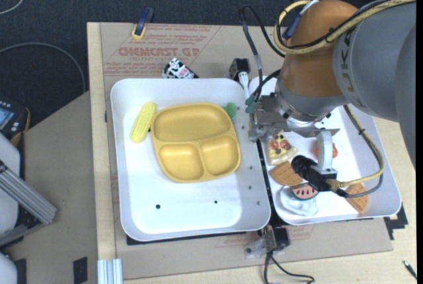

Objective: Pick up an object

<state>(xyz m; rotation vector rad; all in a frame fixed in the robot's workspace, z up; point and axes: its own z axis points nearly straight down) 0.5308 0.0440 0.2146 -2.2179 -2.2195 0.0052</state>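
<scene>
Because the task names no special object, the nearest candidate is taken as the goal: a small toy pizza slice which lies flat in the right bin, close to its left wall and just beside the gripper. The gripper hangs low over that same corner, under the big grey and orange arm, and the wrist covers it from above, so one cannot tell if it is spread or closed, and nothing can be seen held in it. Near the pizza slice lie a round brown cookie, a watermelon slice which rests on a white piece, and a red and white toy; an orange wedge sits well apart, at the front right. The left bin holds a yellow divided plate, a corn cob touching the plate's left edge, and a small green piece. The pizza slice looks like light, stiff plastic, probably smooth and a little slippery, and not fragile. Since it is thin and flat, it offers little height to pinch, so the better hold is probably across its two long straight sides, near the wide end. The bin wall and the cookie are close, so there seems to be little room for a wide approach.
</scene>
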